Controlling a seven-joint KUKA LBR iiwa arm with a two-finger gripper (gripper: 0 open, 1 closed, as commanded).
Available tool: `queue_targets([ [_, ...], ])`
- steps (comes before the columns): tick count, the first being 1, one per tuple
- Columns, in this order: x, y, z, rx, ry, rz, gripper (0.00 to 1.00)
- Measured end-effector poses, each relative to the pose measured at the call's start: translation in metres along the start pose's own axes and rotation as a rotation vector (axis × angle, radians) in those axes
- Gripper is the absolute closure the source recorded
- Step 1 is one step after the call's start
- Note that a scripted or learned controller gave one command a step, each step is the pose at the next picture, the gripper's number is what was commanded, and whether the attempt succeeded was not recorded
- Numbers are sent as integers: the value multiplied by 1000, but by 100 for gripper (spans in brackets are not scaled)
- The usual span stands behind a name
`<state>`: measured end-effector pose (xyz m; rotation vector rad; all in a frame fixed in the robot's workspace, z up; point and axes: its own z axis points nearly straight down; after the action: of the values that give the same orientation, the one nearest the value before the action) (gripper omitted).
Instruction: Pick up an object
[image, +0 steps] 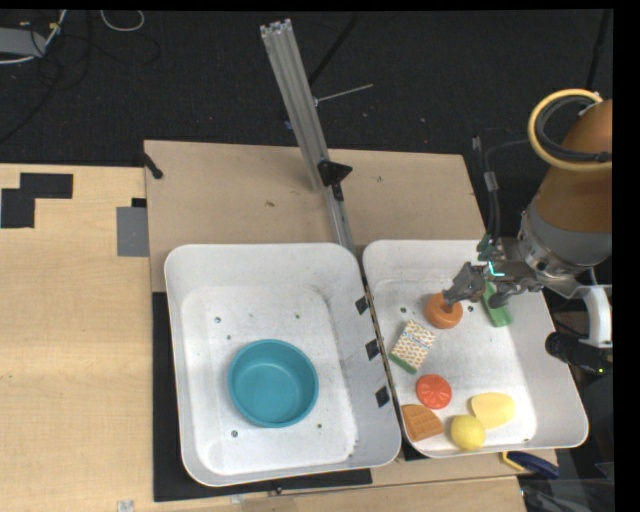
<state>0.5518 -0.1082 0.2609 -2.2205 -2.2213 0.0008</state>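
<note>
Claw (478, 285) sits low over the orange piece (445, 311), lined up for a grab. Grip state: can't tell. Green block (497, 308) just beside it.

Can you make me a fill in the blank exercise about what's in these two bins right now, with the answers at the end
1. The teal bowl sits in the ____ bin.
2. The gripper hovers over the ____ bin, next to an orange object.
3. The checkered packet lies between the orange object and a ____ round piece.
4. Near the right bin's front edge lie two ____ items.

Answers: left; right; red; yellow
</note>
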Motion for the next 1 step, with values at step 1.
queue_targets([
  [1, 0, 0, 0, 0, 0, 0, 0],
])
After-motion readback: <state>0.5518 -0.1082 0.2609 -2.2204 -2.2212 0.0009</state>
